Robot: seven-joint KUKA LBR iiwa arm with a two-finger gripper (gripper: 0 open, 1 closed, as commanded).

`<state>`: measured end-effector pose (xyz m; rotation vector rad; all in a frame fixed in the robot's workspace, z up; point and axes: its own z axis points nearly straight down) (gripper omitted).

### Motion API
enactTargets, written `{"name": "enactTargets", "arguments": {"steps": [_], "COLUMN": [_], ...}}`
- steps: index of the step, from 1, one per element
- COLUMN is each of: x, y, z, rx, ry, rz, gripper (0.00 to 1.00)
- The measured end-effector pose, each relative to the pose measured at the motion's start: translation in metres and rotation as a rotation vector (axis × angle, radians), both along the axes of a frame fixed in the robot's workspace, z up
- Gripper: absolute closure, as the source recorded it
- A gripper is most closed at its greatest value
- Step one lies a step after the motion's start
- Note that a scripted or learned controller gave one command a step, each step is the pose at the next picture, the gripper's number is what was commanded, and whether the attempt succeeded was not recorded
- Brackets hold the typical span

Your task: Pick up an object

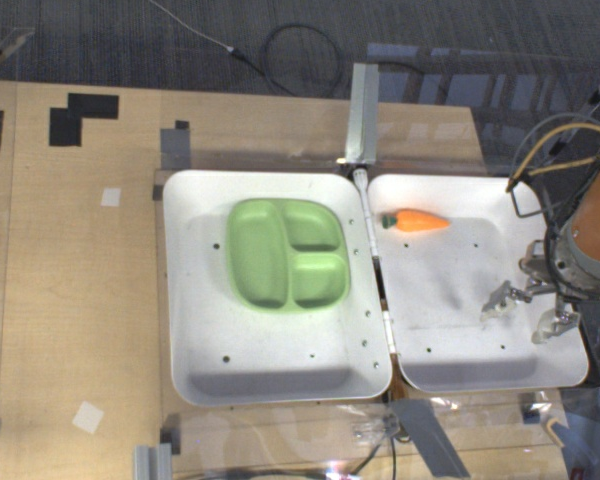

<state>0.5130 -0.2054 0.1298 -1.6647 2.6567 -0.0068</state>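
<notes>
We see a wooden tabletop carrying two white bins. The left bin holds a green divided tray. The right bin holds an orange carrot near its far edge. Well apart from it, the tool hangs with fingers spread, gripping nothing.

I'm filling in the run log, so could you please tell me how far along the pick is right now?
Done: nothing lifted yet. The toy carrot lies at the top left of the right bin, and the green divided plate sits in the left bin. In hand: the end effector is over the right bin's right side, apart from the carrot, with nothing between its fingers. Left: reaching an object, gripping and lifting.
</notes>
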Motion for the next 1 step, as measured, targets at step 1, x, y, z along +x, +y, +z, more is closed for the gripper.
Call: {"name": "enactTargets", "arguments": {"steps": [1], "x": [0.0138], "y": [-0.0005], "z": [-0.0391], "rx": [-0.003], "ry": [-0.002], "rz": [0.156], "gripper": [0.00]}}
